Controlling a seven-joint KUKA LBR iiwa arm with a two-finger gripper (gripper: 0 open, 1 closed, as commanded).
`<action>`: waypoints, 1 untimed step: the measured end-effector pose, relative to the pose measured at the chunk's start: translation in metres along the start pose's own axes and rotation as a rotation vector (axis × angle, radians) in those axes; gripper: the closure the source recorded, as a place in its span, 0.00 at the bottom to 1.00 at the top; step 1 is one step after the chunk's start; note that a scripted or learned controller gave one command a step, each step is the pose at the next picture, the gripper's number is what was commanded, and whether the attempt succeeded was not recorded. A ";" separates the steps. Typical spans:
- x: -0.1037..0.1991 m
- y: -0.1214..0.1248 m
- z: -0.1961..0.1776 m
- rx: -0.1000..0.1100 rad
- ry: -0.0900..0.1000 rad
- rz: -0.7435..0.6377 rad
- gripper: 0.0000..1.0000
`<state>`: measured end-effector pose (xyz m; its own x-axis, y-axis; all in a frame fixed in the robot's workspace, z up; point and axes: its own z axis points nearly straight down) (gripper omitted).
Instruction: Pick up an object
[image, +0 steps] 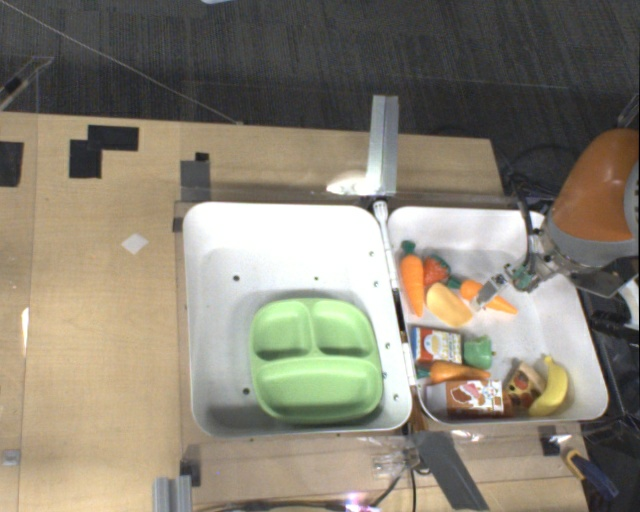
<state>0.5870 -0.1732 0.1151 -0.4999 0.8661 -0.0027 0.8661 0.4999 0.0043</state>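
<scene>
Nearest the camera, along the front wall of the right bin (590, 405), lie a brown carton (474, 398), a small brown toy (523, 383) and a banana (552, 386). Behind them sit an orange-and-white carton (437, 346) and a green piece (479, 352); print on both cartons is too small to read. In the left bin (215, 300) rests a green divided tray (315, 357). Farther back, my gripper (493, 292) is low over a cluster: yellow piece (448, 304), carrot (411, 283), red piece (435, 270), orange piece (500, 305). I cannot tell my finger spacing. Step in hand, by my judgement: approach to grasp. Next move calls for centring on one item, likely the orange piece, before closing.
</scene>
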 end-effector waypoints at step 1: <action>-0.011 0.000 0.024 -0.006 -0.004 0.232 0.00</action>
<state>0.5928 -0.1826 0.0909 -0.2873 0.9578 -0.0051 0.9578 0.2873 0.0114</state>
